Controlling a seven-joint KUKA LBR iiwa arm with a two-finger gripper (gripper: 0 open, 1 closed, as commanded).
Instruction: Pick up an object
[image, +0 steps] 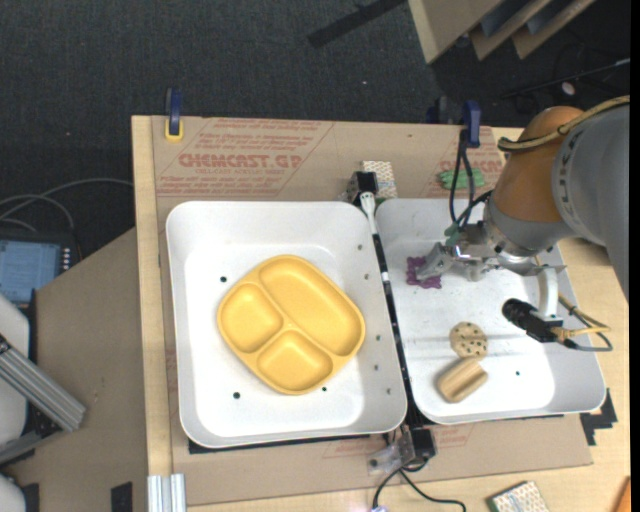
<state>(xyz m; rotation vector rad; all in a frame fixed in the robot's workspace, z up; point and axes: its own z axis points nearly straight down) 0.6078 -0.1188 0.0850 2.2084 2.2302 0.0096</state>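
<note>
Bench (260, 160), brown board, bearing two white bins side by side. Left bin (190, 300): one yellow plate (290, 322) with three compartments, lying flat near the bin's middle, turned at a slant to the walls. Right bin (570, 390): three loose items. Purple piece (420, 272), small and irregular, in the far left part, close to the wall shared with the left bin. Cookie (467, 340), round, tan with dark specks, nearer and to the right of the purple piece, well apart from it. Roll (461, 380), tan and stubby, lying just near of the cookie (whether they touch cannot be told). Arm (540, 190): grey with an orange band, reaching in from the right over the right bin's far half. Gripper (438, 263): low over the bin floor, just right of the purple piece; whether it is open or closed cannot be told, and no item is seen held in it.
</note>
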